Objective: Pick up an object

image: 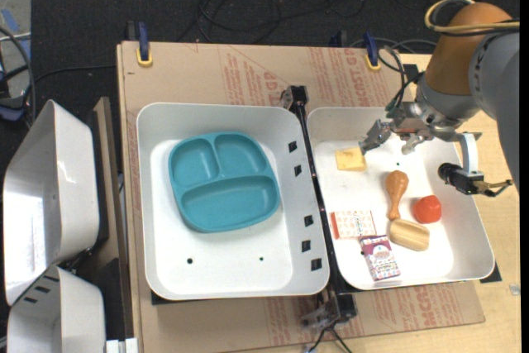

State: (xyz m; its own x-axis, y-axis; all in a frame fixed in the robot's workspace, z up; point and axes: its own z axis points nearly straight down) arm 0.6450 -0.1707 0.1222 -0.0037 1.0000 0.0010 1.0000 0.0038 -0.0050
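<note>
Cheese (350, 159), a small pale-yellow wedge, lies flat on the floor of the right bin (471, 260), toward its upper left part and close to the divider between the two bins. Nothing touches it. Just above and to its right hangs the gripper (393, 135), its two dark fingers spread apart with nothing between them; the left fingertip (369, 138) sits near the cheese's upper right corner but apart from it.

Below the cheese and to the right, a tan drumstick (397, 193) stands lengthwise down the bin, with a red tomato (427, 209) just beside its lower end. A bread roll (409, 236) lies under them, touching or nearly touching the drumstick's foot. Left of the roll is a flat white card (353, 224) with red print, and below it a small pink-and-white carton (379, 257), tilted slightly.

The arm (488, 70) comes in from the right edge, grey at the elbow with a broad orange band over the wrist, bent down so the wrist sits above the bin's upper right area. A black cable clip (456, 175) juts near the bin's right wall.

The left bin (157, 202) holds a teal divided plate (223, 181) lying flat, slightly turned.
</note>
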